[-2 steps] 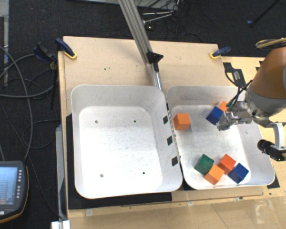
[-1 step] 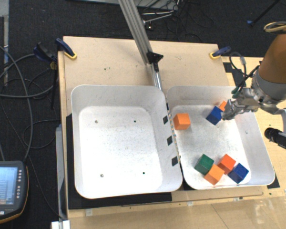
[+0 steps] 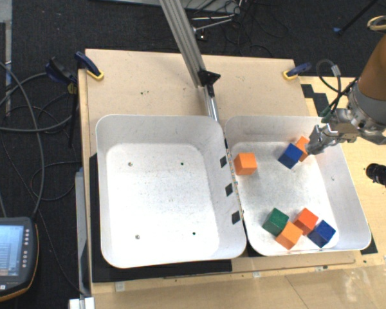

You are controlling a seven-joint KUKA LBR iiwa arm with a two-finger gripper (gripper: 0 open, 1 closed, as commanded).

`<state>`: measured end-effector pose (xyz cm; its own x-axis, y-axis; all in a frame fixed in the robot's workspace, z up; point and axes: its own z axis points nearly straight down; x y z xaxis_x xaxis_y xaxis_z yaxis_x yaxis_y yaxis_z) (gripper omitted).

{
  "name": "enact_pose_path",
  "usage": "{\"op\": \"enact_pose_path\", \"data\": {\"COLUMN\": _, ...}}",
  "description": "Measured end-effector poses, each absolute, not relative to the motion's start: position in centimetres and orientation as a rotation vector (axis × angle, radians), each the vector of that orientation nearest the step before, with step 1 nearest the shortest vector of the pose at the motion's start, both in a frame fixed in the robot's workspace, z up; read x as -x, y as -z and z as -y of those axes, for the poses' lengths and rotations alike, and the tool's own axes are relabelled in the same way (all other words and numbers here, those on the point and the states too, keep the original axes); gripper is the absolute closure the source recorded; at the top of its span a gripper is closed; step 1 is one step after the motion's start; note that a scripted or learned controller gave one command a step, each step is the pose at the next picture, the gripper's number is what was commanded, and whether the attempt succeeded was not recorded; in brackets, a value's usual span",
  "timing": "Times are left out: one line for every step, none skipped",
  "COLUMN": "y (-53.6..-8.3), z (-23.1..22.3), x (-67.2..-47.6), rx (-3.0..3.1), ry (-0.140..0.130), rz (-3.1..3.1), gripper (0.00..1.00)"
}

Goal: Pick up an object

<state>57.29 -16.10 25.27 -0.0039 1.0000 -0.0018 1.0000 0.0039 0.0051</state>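
Toward the back of the right bin, a blue cube sits tilted on the white floor with a small orange block touching its upper right side, and the gripper is low over the bin, just beside that orange block. These two look like the likeliest targets, though which one the program means to take cannot be told. How the gripper is set cannot be told from this slant; nothing is visibly caught in it, and both blocks appear to rest on the bin, so the pick looks not yet done. What seems left is the close, the lift, and proof that something comes up with it. Farther left in the same bin lies a lone orange cube, well apart from the pair. Near the front edge a cluster is packed together: a green cube, an orange cube by the green one, another orange block behind it, and a dark blue cube, touching or nearly so. Beyond the dividing rims stands the left bin, and behind the gripper rises the grey arm with its orange band.
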Motion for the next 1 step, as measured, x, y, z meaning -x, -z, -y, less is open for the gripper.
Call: {"op": "enact_pose_path", "data": {"y": -25.17, "z": 11.69, "x": -57.43, "rx": -2.213, "ry": -0.001, "rz": -2.229, "gripper": 1.0}}
